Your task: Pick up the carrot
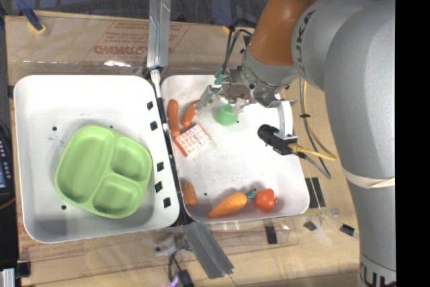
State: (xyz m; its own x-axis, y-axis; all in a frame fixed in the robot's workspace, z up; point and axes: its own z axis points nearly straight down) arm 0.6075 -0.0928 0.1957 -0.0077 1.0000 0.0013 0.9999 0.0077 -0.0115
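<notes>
Gripper [225, 103] hangs low over the right bin [295, 175], a green ball [226, 116] right at its tips; whether the jaws are parted or clenched, I cannot tell. The carrot [228, 204] lies well below the jaws, near the front wall, beside a tomato [265, 199].

Grey arm reaching in from the right, orange band above the wrist, tool [225, 99] pointed downward at its end.
</notes>
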